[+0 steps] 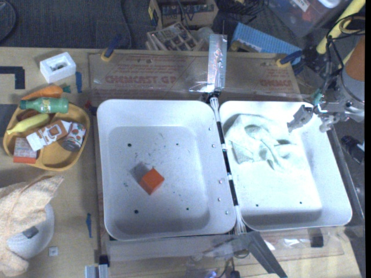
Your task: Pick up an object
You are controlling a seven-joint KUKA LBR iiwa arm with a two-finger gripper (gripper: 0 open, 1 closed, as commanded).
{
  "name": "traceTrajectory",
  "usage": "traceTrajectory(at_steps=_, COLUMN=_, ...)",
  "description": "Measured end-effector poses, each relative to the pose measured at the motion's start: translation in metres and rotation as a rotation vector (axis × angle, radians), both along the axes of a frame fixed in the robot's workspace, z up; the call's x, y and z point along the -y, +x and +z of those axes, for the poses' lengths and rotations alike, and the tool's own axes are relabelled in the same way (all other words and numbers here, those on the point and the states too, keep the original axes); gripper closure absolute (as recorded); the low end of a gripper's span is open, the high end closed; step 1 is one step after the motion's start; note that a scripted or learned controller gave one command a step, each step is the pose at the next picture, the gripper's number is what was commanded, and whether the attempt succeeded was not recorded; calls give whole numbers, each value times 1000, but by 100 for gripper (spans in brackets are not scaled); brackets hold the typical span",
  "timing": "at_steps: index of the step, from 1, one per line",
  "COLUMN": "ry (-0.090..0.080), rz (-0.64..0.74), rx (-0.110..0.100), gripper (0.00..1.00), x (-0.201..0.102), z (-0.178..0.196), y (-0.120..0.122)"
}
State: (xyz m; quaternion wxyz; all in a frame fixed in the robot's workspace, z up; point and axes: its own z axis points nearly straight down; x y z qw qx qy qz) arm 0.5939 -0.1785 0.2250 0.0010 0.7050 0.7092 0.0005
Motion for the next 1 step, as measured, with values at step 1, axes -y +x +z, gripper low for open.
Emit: traceTrajectory(at_steps=1, ry=0, rz=-26, rx=0, gripper=0, x=-4, z=-126, y=7)
